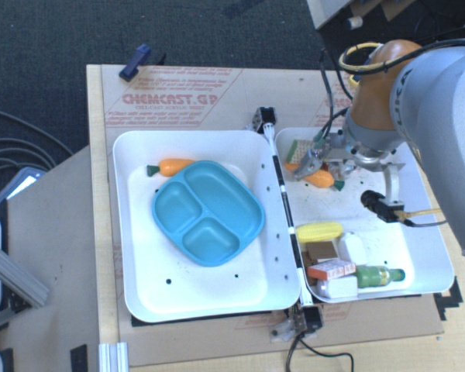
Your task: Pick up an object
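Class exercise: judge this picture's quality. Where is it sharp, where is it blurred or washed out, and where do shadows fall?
Camera view: blue tray sharp; white bins' walls bright, nearly washed out; gripper area soft, cluttered; dark floor lacks detail.

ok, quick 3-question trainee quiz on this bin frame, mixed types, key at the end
1. True or false: the blue divided plate lies in the right bin.
2. Multiple choice: what lies just beyond the plate's far edge in the left bin? A) a green bottle B) a toy carrot C) a yellow block
3. Fill in: the pincer is down in the ____ bin, right by a second orange toy carrot.

Key
1. False; it lies in the left bin.
2. B, the toy carrot.
3. right; whether it grips that carrot cannot be told from this view.
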Controlling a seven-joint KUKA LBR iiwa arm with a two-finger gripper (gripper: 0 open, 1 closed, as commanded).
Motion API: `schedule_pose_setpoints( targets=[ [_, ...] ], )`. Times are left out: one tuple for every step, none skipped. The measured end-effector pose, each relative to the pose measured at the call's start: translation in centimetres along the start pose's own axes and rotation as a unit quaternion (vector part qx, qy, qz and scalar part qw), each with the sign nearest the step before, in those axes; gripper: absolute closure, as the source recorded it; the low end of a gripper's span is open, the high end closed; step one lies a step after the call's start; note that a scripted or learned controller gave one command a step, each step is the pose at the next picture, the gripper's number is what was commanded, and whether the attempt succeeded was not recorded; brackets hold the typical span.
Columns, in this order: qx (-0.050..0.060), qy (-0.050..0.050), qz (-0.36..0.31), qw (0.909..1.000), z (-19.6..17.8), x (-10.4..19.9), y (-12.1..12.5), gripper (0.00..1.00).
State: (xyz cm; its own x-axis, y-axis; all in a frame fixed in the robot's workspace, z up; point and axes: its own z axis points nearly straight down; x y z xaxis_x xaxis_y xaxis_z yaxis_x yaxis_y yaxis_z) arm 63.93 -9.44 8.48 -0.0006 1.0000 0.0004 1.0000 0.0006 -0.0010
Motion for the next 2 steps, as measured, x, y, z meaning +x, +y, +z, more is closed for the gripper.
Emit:
schedule_pose_setpoints(
  targets=[
    [0.004,-0.001,-0.001,1.0000,-0.8,0.0,-0.2,1.00],
    [-0.001,0.000,0.000,1.0000,-12.3,5.9,-5.3,1.00]
  ],
)
